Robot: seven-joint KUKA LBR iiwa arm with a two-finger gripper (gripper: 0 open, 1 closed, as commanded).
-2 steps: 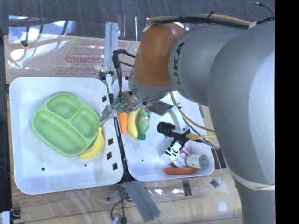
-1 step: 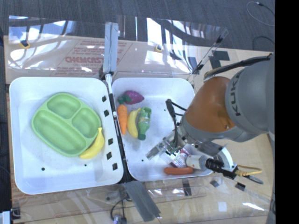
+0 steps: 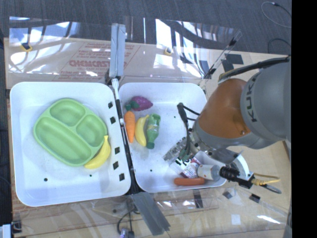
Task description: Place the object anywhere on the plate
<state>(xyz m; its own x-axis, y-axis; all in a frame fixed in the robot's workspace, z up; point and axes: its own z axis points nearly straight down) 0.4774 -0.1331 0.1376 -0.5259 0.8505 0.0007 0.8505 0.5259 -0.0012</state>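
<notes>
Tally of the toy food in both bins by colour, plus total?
Yellow: 2, banana against the plate, banana in the right bin
Orange: 2, carrot, sausage
Purple: 1, eggplant
Green: 1, bottle
Total: 6

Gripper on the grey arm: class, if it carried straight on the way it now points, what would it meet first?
The gripper points down at the right bin's floor, so probably bare bin floor first. The green bottle and small banana lie further left. Depth is hard to judge from one slanted view.
</notes>
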